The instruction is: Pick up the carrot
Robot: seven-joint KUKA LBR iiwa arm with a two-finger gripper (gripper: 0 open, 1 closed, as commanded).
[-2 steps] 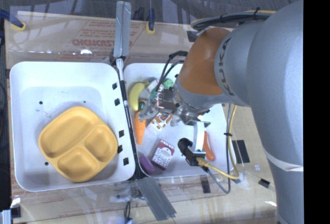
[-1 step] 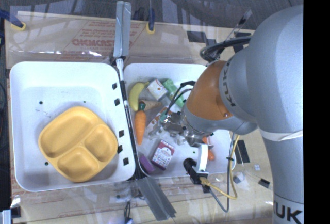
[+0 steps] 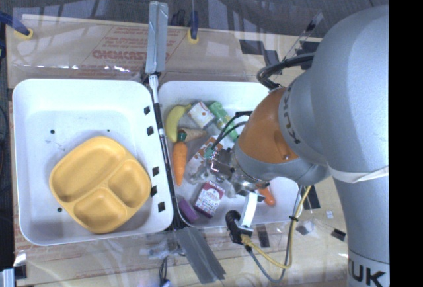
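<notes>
Carrot, orange with a green top, lies lengthwise along the left wall of the right bin, beside a banana. It looks like a light, rigid, smooth toy, best pinched across its thick middle. Whether the gripper is spread or closed cannot be told.

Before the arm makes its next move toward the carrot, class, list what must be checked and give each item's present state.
1. Carrot in view, in the right bin: ok.
2. Carrot's top uncovered: ok.
3. Room beside it: not ok; the bin wall and a banana crowd it.
4. Gripper over the carrot: not ok; it sits to the carrot's right.
5. Finger state: cannot tell.
6. Yellow plate out of the way, left bin: ok.
</notes>
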